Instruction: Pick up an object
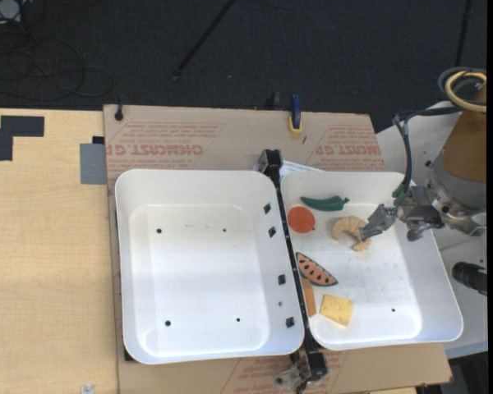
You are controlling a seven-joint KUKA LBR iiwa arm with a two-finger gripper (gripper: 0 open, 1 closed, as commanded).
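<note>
**Desk:** What have you got on the feed from the bench?

**Operator:** I'm looking down on two shallow white bins set side by side on a cardboard sheet. The left bin sits next to the right bin, a black divider running between them. The arm comes in from the right, its orange band above the wrist.

**Desk:** And the gripper?

**Operator:** The gripper is low in the right bin, its tip against a pale, curled croissant-shaped toy. I see the fingers meeting that toy's right end, but I can't tell how wide they stand or whether they have it pinched. I won't call it held.

**Desk:** What else lies in that bin?

**Operator:** A green pepper just above the croissant, near the back wall. An orange-red round piece to the left, close to the divider. A watermelon slice further forward, and a yellow cheese wedge near the front, beside an orange stick lying along the divider.
</note>
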